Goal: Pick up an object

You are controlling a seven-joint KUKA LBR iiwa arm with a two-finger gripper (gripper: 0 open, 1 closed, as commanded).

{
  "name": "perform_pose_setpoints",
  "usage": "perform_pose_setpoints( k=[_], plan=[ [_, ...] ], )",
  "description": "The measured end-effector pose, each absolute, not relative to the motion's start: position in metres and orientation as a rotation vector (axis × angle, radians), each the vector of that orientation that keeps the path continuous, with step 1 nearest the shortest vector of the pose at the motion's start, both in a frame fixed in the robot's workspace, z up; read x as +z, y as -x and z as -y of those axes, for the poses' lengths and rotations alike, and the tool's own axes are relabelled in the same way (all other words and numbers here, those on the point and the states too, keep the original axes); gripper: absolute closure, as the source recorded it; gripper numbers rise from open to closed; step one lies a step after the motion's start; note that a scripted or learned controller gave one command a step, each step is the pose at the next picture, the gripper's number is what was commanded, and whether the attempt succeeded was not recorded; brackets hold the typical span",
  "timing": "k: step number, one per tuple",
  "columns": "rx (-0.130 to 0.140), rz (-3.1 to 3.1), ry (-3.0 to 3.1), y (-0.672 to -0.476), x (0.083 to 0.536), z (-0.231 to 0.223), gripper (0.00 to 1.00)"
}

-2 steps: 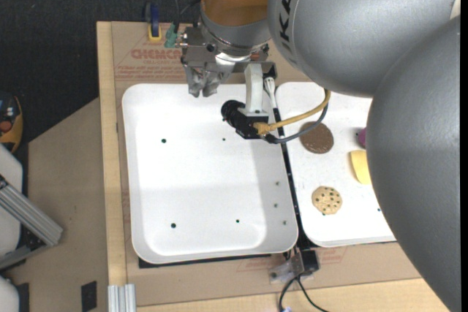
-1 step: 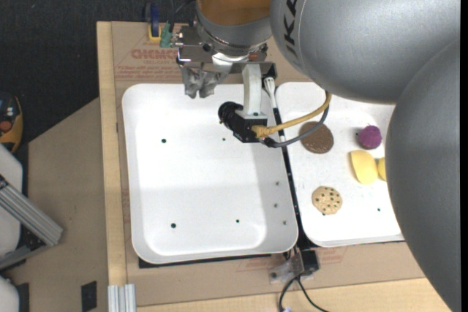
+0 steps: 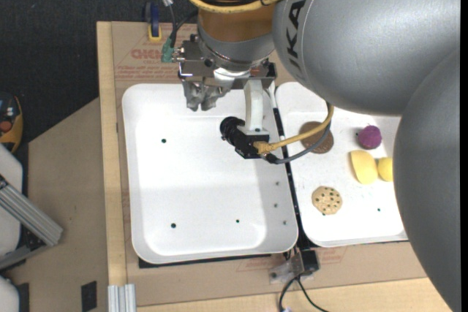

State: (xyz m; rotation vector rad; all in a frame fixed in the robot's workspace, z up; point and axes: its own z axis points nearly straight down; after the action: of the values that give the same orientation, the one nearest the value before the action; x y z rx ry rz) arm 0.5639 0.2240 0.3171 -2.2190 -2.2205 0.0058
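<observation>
My gripper (image 3: 201, 97) hangs under the orange wrist band, over the far edge of the left bin (image 3: 146, 179), and nothing shows beneath it on the bin floor. The loose objects lie in the right bin (image 3: 351, 234). A purple ball (image 3: 369, 136) sits near its far side. A yellow block (image 3: 363, 166) lies just in front of the ball, with a second yellow piece (image 3: 385, 169) beside it. A speckled cookie (image 3: 327, 199) rests nearer the front. A brown disc (image 3: 319, 138) is partly hidden by a cable. All are well to the right of the gripper.
The grey arm covers the upper right of the view and the far part of the right bin. A black fitting (image 3: 238, 135) and a tan cable (image 3: 300, 139) hang off the wrist over the divide between the bins. Cardboard (image 3: 110, 120) surrounds the bins.
</observation>
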Motion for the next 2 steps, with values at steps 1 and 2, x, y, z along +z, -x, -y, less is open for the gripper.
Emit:
perform_pose_setpoints(
  k=[1, 2],
  plan=[
    [-0.003, 2.223, 2.219, -0.542, 0.342, -0.225, 1.00],
    [0.008, 2.220, 2.218, -0.499, 0.325, -0.224, 1.00]
  ],
)
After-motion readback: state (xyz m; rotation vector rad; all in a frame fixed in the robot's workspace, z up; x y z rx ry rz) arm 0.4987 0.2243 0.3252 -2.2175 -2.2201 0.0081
